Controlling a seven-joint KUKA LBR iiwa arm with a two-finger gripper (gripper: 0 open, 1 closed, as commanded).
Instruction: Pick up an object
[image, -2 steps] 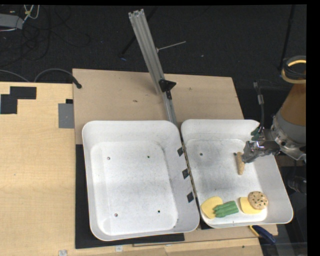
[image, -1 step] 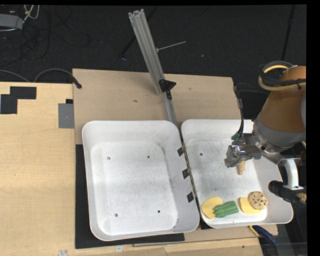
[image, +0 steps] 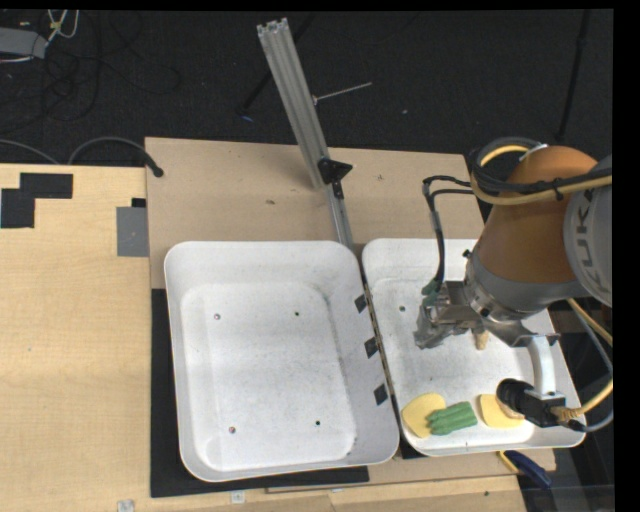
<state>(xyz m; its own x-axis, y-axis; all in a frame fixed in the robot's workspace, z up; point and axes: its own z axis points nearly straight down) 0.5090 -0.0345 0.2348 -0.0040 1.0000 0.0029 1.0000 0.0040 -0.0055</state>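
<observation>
White letters "KU" show on the grey arm housing (image: 596, 245) at the right edge. The metal two-finger gripper (image: 436, 325) hangs over the right shallow white bin (image: 400, 262); whether it holds anything I cannot tell. A green ridged object (image: 452, 418) lies across a yellow pad (image: 421, 411) by that bin's near rim. The left white bin (image: 265, 360) offers open floor on the counter (image: 70, 350).

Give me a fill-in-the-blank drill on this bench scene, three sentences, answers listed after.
1. The green object lies in the ____ bin of this view.
2. The gripper hangs over the same bin, nearer its ____ wall than its right wall.
3. The yellow piece beside the green object lies by the bin's ____ edge in this view.

Answers: right; left; lower
</observation>
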